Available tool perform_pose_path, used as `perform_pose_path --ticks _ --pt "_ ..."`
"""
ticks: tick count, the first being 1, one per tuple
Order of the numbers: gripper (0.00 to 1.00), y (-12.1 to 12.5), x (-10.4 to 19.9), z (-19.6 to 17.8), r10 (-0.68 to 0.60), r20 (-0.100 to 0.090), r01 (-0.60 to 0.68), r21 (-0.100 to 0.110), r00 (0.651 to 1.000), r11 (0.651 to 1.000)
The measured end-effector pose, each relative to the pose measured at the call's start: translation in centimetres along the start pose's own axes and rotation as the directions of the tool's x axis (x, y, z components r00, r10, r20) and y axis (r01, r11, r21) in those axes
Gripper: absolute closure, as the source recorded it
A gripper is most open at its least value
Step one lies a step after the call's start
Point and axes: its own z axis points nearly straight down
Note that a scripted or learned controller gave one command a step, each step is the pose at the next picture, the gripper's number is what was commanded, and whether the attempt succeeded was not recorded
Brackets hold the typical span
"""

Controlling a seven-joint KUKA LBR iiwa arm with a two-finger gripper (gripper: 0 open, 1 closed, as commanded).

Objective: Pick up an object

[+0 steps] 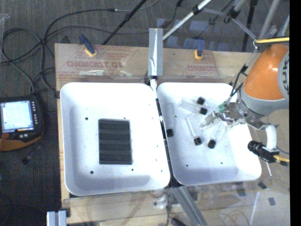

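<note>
The arm (268, 86) shows a rounded, glossy orange shell set against a pale grey casing, with part of a dark letter on the grey at the frame's edge. A silver-grey wrist section narrows beneath it, with thin dark and green cables running along it. A white curved bracket (270, 136) carries a small black cylindrical fitting (257, 148).
</note>
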Motion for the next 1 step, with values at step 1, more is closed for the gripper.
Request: perform_pose_path --ticks 1 --pt "0.0 -0.26 3.13 8.75 -0.176 0.006 0.176 -0.013 0.984 0.984"
